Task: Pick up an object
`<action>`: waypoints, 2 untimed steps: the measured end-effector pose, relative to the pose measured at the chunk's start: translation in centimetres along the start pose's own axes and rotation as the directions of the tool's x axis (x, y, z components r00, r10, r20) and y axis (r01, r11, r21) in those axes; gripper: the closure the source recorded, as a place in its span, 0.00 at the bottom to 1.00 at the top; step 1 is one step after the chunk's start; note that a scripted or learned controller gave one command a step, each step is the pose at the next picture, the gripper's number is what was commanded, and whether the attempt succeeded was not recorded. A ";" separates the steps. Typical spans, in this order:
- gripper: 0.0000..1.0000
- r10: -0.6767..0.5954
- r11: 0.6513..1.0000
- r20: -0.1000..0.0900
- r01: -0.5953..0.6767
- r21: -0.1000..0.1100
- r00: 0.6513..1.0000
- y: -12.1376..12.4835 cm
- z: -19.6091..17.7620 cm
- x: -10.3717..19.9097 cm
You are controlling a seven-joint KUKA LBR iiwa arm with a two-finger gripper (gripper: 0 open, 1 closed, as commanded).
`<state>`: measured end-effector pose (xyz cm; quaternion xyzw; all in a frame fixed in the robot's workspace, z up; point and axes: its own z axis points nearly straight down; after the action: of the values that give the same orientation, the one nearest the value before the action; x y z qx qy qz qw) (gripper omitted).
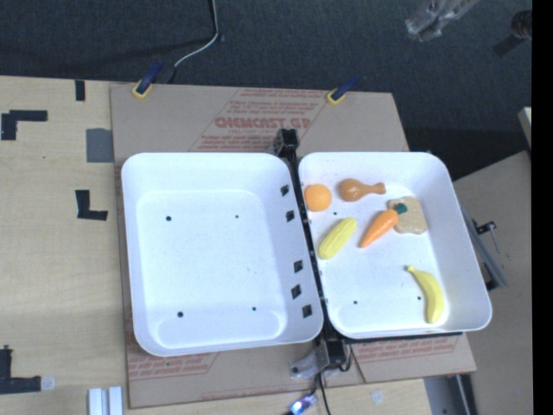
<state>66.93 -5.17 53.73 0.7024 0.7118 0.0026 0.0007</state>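
The right bin holds several toy foods: an orange ball, a brown drumstick, a yellow corn cob, an orange carrot, a beige piece with a teal spot and a yellow banana. My gripper hangs high at the top right, far above and behind the bins, over the dark floor. Nothing shows between its fingers.
The left bin sits beside the right one on a cardboard sheet. Black clips run along the seam between the bins. A cable lies on the dark floor behind.
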 end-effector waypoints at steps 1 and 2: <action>1.00 0.004 1.000 0.001 -0.004 0.005 1.000 0.0 0.4 7.8; 1.00 0.009 1.000 0.004 -0.009 0.007 1.000 0.1 -0.6 7.4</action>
<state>66.95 2.24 54.31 0.7058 0.7085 -0.0010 -0.0004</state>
